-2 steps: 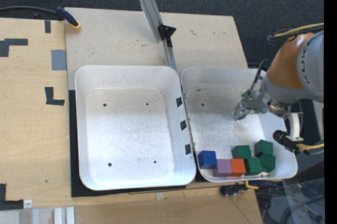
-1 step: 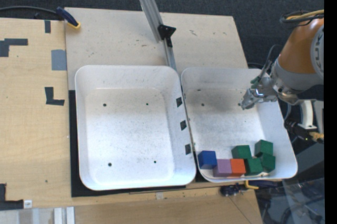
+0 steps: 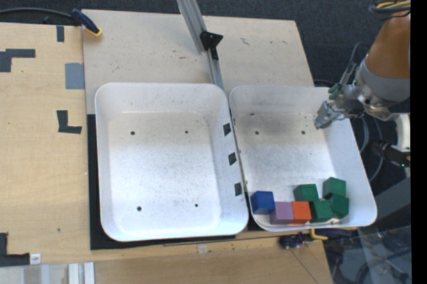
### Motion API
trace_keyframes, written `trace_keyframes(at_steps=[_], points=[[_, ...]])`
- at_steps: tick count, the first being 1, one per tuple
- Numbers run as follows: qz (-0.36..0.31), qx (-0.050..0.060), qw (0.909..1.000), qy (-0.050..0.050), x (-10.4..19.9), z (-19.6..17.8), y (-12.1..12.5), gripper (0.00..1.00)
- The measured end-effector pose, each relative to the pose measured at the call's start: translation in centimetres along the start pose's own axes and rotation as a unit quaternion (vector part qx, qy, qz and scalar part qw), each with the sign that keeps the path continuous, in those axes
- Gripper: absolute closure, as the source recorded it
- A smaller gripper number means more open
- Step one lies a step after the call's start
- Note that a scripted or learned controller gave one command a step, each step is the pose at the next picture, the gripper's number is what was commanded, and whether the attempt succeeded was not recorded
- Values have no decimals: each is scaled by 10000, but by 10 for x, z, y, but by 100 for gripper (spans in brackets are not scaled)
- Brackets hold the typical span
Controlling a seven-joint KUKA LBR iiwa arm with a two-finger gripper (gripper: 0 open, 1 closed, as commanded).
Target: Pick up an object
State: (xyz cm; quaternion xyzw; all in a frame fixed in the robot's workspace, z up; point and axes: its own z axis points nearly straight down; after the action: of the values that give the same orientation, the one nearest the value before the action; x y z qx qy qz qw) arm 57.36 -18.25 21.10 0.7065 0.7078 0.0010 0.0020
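A grey KUKA arm (image 3: pixel 387 66) with an orange band reaches in from the right over two shallow white bins set side by side on a wooden bench (image 3: pixel 40 143). Its gripper (image 3: pixel 325 115) hangs above the upper right part of the right bin (image 3: pixel 280 109), near that bin's far right rim — at this size and angle, whether the jaws are spread or pressed together cannot be told, and nothing can be seen between them. The objects to be picked lie well apart from it, clustered along the right bin's near edge: one blue block (image 3: pixel 262 201), one purple block (image 3: pixel 285 211) just beside it, one orange block (image 3: pixel 301 211) touching the purple, and a huddle of green blocks (image 3: pixel 325 199) — about four, though their edges run together and the exact count is uncertain. The left bin (image 3: pixel 163 163) shows a speckled floor with four small dark spots. A metal pole (image 3: pixel 190 6) crosses the bench's far side at a slant, with a black clamp (image 3: pixel 211 41) on it, and a blue-and-yellow tool (image 3: pixel 87 22) lies at the bench's far left corner.
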Motion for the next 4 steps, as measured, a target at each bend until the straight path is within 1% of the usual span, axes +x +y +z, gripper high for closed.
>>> trace_keyframes(at_steps=[2,3,4], points=[[-26,20,10000,19,108,-23,25,100],[-26,19,10000,18,161,-32,43,100],[-23,21,10000,15,208,-33,65,100]])
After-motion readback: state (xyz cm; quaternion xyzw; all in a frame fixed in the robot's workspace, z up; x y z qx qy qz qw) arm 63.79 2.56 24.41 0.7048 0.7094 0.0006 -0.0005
